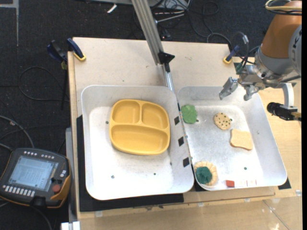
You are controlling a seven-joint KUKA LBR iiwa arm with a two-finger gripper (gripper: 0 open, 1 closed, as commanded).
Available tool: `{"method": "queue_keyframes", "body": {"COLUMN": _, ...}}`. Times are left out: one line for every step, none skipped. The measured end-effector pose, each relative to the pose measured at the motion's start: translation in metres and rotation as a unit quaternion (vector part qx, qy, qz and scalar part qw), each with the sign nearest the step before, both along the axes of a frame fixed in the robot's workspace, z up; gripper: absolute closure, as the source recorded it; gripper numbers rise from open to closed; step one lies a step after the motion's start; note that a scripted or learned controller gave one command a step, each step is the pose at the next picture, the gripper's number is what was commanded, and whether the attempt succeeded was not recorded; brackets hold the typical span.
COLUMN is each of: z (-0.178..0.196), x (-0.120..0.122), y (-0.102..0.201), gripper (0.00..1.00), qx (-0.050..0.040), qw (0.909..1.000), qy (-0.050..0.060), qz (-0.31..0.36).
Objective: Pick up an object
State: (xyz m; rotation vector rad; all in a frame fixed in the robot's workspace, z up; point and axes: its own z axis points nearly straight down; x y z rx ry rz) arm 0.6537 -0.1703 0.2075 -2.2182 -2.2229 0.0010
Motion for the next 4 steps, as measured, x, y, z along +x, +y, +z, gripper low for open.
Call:
{"method": "queue_keyframes", "body": {"z": 0.000, "x": 0.000, "y": 0.000, "gripper": 0.00, "qx": -0.0005, "qw": 1.0000, "qy": 0.000, "qz": 0.000}}
{"method": "queue_keyframes", "body": {"z": -0.045, "x": 0.004, "y": 0.004, "gripper": 0.00, "qx": -0.0001, "qw": 1.0000, "qy": 0.001, "qz": 0.001}}
{"method": "queue_keyframes", "body": {"z": -0.089, "x": -0.001, "y": 0.002, "gripper": 0.00, "qx": -0.0002, "qw": 1.0000, "qy": 0.001, "qz": -0.001}}
{"method": "queue_keyframes", "body": {"z": -0.114, "x": -0.002, "y": 0.003, "gripper": 0.00, "qx": -0.0004, "qw": 1.0000, "qy": 0.001, "qz": 0.000}}
